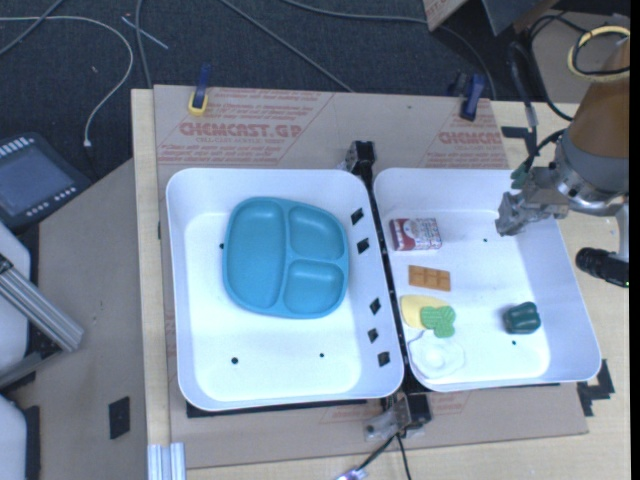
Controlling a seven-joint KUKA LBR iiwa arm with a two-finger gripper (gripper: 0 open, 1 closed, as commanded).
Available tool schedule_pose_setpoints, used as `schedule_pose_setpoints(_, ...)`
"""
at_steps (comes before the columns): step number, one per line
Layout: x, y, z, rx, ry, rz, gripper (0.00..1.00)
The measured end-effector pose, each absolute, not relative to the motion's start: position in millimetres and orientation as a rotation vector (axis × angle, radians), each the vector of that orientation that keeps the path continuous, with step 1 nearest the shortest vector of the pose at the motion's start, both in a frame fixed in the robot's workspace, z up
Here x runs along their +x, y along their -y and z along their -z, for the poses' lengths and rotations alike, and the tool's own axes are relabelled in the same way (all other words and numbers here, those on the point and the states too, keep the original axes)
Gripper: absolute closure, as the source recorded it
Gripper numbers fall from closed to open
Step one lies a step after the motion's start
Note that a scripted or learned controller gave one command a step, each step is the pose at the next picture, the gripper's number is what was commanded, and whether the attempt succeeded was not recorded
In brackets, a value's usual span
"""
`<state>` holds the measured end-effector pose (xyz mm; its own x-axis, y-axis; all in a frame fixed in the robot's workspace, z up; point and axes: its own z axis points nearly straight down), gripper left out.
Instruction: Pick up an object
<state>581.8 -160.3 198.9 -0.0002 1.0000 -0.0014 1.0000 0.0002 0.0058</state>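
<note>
The right bin (560,268) holds several small items: a red and white packet (415,234), a brown waffle-like block (429,278), a yellow and green toy (431,314), a white piece (437,354) and a dark green pepper-like object (521,318). My gripper (516,215) hangs over the bin's upper right part, to the right of the packet and well above the green object. Nothing shows between its fingers.
The left bin (200,348) holds a blue divided plate (286,257). Black clips run along the divider (372,268) between the bins. Blue clamps (471,96) hold the cardboard base at the back. Cables lie on the floor behind.
</note>
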Motion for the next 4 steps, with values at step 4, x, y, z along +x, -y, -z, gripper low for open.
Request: schedule_pose_setpoints(4, 544.1, 8, -237, 2.218, -2.231, -0.001, 1.0)
